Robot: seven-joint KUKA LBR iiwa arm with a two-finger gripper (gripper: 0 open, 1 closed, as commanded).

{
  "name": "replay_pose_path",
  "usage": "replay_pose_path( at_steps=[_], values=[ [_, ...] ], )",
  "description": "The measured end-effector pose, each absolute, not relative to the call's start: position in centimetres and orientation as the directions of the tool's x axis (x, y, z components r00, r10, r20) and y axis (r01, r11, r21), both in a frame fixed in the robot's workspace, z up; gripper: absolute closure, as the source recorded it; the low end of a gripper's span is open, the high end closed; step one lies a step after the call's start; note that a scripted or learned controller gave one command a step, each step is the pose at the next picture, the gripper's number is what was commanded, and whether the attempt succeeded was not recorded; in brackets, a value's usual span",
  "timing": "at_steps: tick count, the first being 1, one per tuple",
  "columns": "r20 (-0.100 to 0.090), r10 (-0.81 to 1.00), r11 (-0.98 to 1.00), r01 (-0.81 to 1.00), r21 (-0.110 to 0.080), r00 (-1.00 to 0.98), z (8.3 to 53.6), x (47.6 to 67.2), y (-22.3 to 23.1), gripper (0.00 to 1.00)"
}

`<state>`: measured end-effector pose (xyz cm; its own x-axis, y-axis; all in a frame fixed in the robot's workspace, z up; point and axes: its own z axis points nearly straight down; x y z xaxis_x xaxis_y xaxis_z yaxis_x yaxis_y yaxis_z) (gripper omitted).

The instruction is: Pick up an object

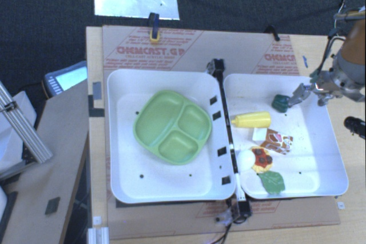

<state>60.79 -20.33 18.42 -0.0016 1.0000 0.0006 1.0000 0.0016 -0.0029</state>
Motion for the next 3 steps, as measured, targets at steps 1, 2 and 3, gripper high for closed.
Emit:
replay_pose_path(
  at_steps=[1, 2, 3],
  values=[
    [0.000, 1.000, 0.006, 1.000, 0.000, -0.006, 13.5, 61.8, -20.0, 0.00],
    [0.000, 1.000, 0.005, 1.000, -0.001, -0.005, 8.3, 61.8, -20.0, 0.00],
    [-0.002, 1.000, 0.007, 1.000, 0.005, -0.007, 9.7, 62.0, -20.0, 1.00]
  ],
)
